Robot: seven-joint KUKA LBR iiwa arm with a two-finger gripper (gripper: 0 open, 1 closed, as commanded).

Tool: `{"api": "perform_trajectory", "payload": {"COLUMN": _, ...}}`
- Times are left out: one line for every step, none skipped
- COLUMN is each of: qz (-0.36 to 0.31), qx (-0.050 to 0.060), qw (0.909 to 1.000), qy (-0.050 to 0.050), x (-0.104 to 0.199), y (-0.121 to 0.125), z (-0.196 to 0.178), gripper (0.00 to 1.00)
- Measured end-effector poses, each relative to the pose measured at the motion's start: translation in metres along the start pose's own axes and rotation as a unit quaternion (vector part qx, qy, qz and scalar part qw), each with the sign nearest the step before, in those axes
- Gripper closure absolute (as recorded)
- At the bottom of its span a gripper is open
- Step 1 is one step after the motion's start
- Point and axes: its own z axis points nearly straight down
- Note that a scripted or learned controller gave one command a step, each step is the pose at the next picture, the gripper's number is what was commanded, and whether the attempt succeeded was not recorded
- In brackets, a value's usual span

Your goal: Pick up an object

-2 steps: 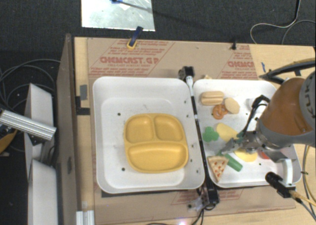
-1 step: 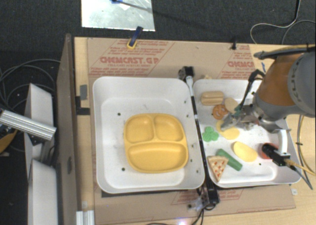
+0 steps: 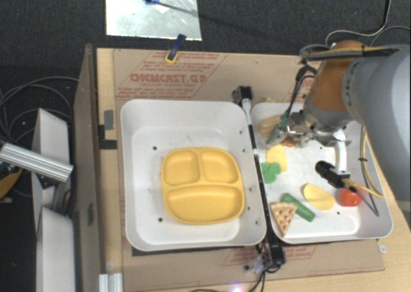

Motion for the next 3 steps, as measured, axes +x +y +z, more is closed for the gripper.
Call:
{"api": "perform_trajectory", "payload": {"qz": 0.001, "qx": 0.003, "qw": 1.0, "qy": 0.0, "x": -0.014, "y": 0.031, "z": -0.011, "gripper": 0.0}}
{"api": "perform_trajectory", "payload": {"qz": 0.0, "qx": 0.001, "qw": 1.0, "qy": -0.001, "x": -0.014, "y": 0.031, "z": -0.022, "gripper": 1.0}}
{"api": "perform_trajectory", "payload": {"qz": -0.001, "qx": 0.002, "qw": 1.0, "qy": -0.001, "x": -0.013, "y": 0.031, "z": -0.022, "gripper": 0.0}}
